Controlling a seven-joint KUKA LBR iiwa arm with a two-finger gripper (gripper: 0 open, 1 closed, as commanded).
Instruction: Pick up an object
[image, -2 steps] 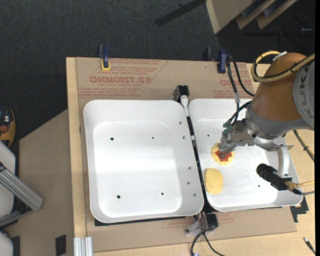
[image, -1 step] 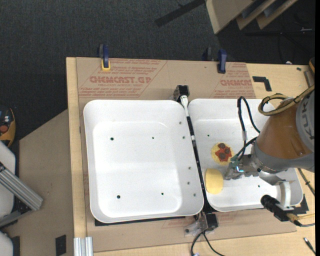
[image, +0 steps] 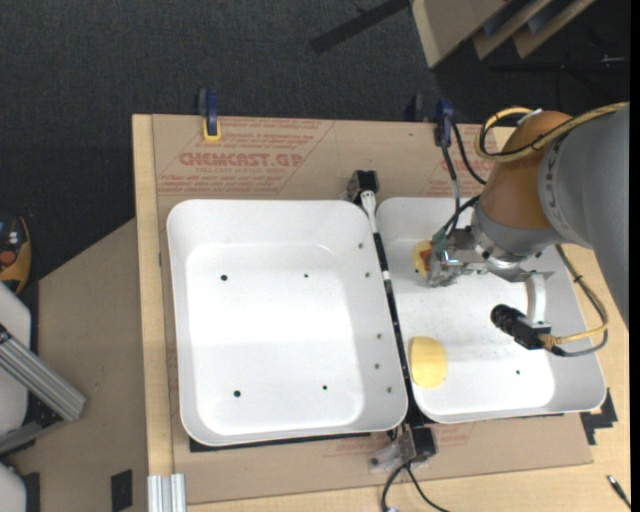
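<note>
We saw the arm (image: 560, 175) reach in from the right over the right bin (image: 560, 395), its orange band sitting above the wrist. The gripper (image: 441, 262) was down near that bin's far left corner, close to the divider between the two bins. Right against the gripper's left side lay a small object with yellow and red-orange colouring (image: 424, 257); we could not make out what it was. Whether it sat between the fingers or merely beside them was hidden by the gripper body, so we could not tell how far the jaws stood apart or whether they had hold of anything.

A pale yellow rounded object (image: 429, 361) rested on the floor of the right bin, against its left wall and toward the near edge, well apart from the gripper. A black cable connector (image: 517, 326) hung below the wrist over the middle of that bin.

The left bin (image: 190, 330) lay just beside the right one, the two touching along their shared edge. Both stood on a brown cardboard sheet (image: 260, 155) covering the bench.
</note>
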